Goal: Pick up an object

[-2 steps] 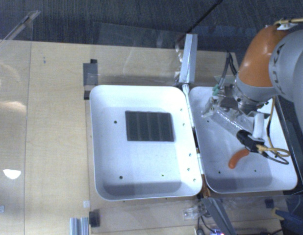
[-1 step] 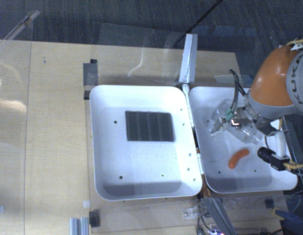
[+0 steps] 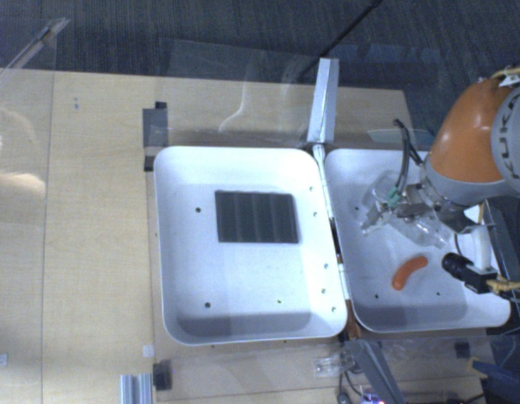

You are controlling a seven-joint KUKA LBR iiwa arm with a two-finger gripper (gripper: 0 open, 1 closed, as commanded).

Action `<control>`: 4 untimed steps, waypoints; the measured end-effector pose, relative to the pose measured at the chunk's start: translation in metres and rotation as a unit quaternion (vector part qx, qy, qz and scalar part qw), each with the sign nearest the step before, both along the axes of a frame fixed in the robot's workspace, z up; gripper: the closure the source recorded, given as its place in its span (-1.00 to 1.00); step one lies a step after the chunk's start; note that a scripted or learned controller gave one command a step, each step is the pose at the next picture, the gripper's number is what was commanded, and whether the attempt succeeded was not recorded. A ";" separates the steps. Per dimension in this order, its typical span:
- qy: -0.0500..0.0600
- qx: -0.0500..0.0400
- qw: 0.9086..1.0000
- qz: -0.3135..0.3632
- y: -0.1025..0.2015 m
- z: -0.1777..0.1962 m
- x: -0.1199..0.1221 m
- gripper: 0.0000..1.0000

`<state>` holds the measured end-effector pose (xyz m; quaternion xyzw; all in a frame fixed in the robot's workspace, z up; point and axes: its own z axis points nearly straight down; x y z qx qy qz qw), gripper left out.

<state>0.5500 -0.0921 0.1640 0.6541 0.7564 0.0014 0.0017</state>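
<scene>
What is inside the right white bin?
An orange sausage-shaped object lies on the floor of the right bin, apart from the gripper. The arm covers the bin's far right corner, so anything there is hidden.

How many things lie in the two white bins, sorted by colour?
Dark grey ribbed rectangular pad, left bin: 1
Orange sausage-shaped piece, right bin: 1
Total: 2
Not counted: a clear glinting shape beside the gripper, which cannot be told apart from the gripper itself.
</scene>
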 end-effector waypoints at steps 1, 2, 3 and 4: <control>-0.005 -0.002 1.000 0.016 -0.057 -0.074 -0.042 -1.00; -0.009 -0.004 0.998 0.062 -0.028 -0.073 -0.056 -1.00; -0.013 -0.003 0.998 0.063 -0.026 -0.061 -0.053 1.00; 0.001 0.000 0.994 -0.112 -0.009 -0.069 -0.018 1.00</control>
